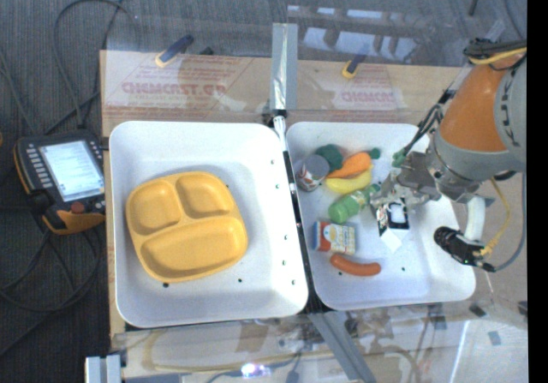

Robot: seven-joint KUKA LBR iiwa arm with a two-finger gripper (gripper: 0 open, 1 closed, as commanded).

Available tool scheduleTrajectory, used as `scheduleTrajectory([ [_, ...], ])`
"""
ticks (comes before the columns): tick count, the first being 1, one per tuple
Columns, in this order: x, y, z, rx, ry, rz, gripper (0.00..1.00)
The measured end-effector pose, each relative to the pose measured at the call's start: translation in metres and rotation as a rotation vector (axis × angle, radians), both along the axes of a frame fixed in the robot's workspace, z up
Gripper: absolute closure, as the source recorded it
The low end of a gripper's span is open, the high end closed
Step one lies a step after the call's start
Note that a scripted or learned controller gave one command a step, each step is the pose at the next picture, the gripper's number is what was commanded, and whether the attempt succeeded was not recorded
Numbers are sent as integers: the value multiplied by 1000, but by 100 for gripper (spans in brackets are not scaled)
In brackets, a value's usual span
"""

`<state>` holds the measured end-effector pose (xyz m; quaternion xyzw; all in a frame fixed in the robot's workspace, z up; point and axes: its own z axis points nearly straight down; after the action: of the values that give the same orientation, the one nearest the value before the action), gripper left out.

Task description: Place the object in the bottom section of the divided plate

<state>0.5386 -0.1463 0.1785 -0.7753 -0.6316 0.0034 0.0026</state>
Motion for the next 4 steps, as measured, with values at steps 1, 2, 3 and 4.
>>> scheduleTrajectory([
  [1, -40, 81, 1, 0, 2, -4, 100],
  [2, -52, 150, 3, -15, -6, 108, 100],
  [3, -40, 143, 1, -6, 1, -88, 100],
  [4, -29, 190, 22, -5, 0, 47, 100],
])
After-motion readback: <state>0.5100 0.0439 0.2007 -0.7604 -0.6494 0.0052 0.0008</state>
